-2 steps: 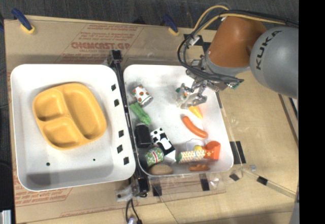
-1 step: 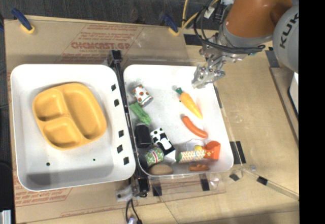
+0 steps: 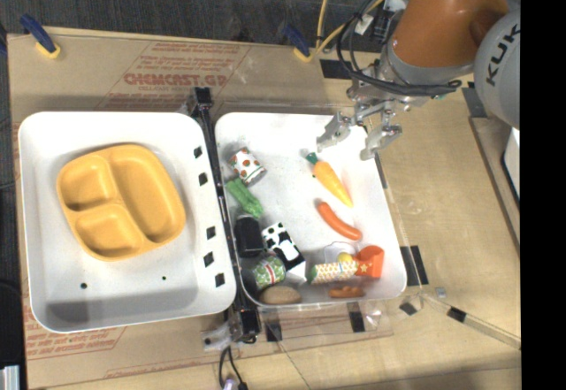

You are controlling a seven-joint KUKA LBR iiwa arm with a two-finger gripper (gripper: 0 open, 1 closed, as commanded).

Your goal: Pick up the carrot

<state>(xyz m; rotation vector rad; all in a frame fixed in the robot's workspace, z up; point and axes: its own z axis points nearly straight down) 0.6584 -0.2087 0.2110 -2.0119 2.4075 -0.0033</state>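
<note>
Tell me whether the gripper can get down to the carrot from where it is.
Probably yes. The gripper hangs open just above and right of the carrot, which lies apart from the hot dog with nothing on top.

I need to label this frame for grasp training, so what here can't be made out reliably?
- Small brown rounded item at the right white bin's near wall: too small to identify.
- Slim orange-red piece beside it: partly hidden by the bin rim.
- Dark block by the black-and-white cow toy: too dark to name.
- Orange carrot with green top: plain, lying apart from the two-finger gripper.
</note>
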